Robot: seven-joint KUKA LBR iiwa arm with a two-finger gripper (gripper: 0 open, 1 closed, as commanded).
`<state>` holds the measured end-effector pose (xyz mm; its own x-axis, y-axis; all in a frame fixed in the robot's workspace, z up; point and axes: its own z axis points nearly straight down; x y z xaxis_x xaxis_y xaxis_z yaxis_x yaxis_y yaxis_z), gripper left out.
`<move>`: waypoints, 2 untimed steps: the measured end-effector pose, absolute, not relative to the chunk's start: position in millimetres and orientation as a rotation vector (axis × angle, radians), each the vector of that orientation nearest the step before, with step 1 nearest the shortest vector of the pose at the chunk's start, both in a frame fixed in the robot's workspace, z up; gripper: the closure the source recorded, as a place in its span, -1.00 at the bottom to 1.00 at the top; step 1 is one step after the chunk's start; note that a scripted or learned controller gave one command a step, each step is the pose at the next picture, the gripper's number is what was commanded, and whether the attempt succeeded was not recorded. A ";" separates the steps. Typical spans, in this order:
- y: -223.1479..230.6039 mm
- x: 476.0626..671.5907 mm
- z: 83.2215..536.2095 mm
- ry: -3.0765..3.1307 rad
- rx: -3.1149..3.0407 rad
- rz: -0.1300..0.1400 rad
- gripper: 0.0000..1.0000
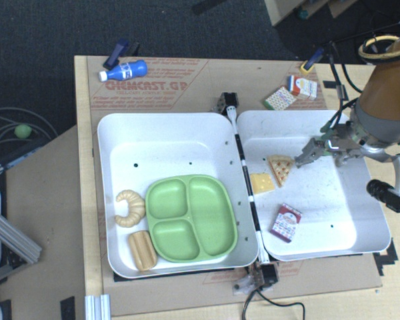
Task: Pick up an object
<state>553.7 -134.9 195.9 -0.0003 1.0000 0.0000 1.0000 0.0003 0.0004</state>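
Right bin [360, 239], shallow, white: three loose items in its left half. Pizza-slice toy [280, 168], triangular, orange-brown, long axis roughly up-down in the view, tip pointing down toward the near edge, crust end uppermost; lying flat close to the bin's left wall. Yellow square block [261, 181], flat, just beside the slice at its lower left, apparently touching or nearly so. Small red packet [286, 223], rectangular, long axis tilted slightly off vertical, well apart from the other two, nearer the bin's front. Gripper [305, 155], reaching in from the right at a low slant, tip just right of the slice's upper end; finger opening not discernible, nothing visibly between the fingers. Left bin [120, 139], same make, touching the right bin along a black centre divider: green three-compartment plate [189, 217] in the lower middle; croissant-shaped piece [129, 207] against the plate's left edge; tan bread stick [143, 249] below it, long axis near vertical. On the bench beyond the bins: blue-and-white bottle [124, 71] lying on its side; small printed boxes [291, 94] near the right bin's far corner.
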 end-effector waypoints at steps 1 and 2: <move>-105.3 589.4 119.9 2.225 2.223 -0.002 -1.00; -101.1 591.2 84.1 2.223 2.224 -0.002 -1.00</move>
